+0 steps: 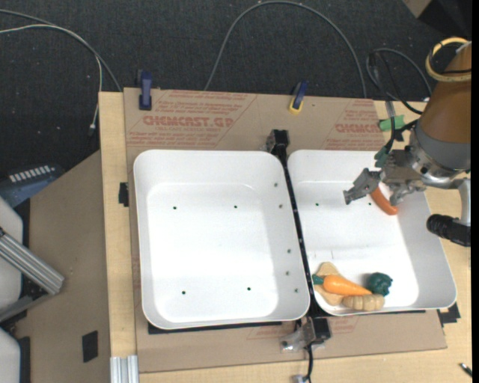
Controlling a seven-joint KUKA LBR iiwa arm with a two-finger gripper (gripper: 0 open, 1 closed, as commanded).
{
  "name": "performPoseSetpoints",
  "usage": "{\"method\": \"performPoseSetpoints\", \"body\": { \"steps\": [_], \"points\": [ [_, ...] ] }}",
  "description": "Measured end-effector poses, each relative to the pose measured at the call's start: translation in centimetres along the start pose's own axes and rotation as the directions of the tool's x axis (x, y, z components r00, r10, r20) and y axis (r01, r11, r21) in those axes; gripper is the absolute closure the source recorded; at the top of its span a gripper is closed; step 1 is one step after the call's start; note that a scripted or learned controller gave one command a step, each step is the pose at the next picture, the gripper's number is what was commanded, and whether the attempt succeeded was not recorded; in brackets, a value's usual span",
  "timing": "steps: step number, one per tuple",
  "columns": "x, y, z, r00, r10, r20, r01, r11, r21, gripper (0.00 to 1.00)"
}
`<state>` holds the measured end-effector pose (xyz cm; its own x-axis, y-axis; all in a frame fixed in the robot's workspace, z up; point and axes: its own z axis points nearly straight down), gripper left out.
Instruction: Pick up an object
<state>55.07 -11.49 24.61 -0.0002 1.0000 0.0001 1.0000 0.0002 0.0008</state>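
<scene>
White bins: two. Right bin [419, 254]: carrot [343, 284], green piece [379, 283], tan piece [363, 302]. Hand [382, 191] grips orange object [384, 203].

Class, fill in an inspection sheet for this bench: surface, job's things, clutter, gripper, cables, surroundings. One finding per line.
Surface: cardboard sheet clamped at its far edge, bearing a left bin and a right bin.
Job's things: carrot, green piece and tan piece bunched at the right bin's near edge; orange piece beside the gripper.
Clutter: nothing seen.
Gripper: gripper over the right bin; finger state unclear.
Cables: grey cables arching behind the bench.
Surroundings: dark carpet.
</scene>
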Motion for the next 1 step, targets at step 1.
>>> {"method": "performPoseSetpoints", "body": {
  "steps": [1],
  "points": [
    [-5.63, -0.96, 4.96, 1.000, 0.005, 0.000, -0.005, 1.000, 0.004, 0.00]
  ]
}}
